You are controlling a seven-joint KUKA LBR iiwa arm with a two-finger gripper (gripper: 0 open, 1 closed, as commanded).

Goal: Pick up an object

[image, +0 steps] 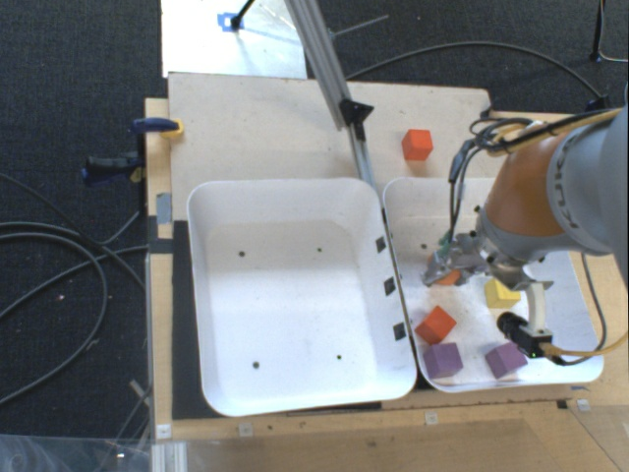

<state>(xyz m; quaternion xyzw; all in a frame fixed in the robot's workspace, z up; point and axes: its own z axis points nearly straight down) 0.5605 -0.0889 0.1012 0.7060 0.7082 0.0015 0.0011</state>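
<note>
The arm [550, 190] reaches in from the right over the right bin [413, 205]. Its end effector [447, 268] hangs low inside that bin, just above an orange piece [450, 279] that peeks out beneath it; whether the fingers are open or closed cannot be told, as the wrist hides them. An orange cube [436, 324] lies just below, near two purple cubes [443, 359] [505, 359] at the bin's near edge. A yellow cube [501, 293] sits beside the wrist. Another orange cube [417, 145] rests on the worktop [265, 126] behind the bins, well apart. The left bin [285, 283] lies alongside.
</note>
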